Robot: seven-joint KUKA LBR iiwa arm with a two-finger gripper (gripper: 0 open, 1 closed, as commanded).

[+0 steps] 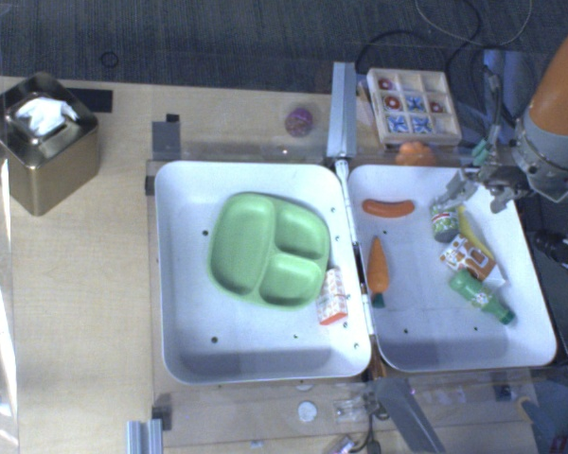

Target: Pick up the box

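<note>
A small red and white box [333, 297] lies in the left bin [185, 348], against the lower right edge of the green divided plate [268, 248]. A second small carton, orange and white [470, 257], lies in the right bin [426, 343]. My gripper [475, 195] hangs over the far right corner of the right bin, open, with nothing between its fingers. It is just above and right of a small can [443, 223], and far from the red and white box.
The right bin also holds a sausage [388, 208], a carrot [377, 268], a yellow banana [465, 223] and a green bottle [482, 297]. A tic-tac-toe board [413, 105] sits behind the bins. A brass tissue box [40, 145] stands at far left.
</note>
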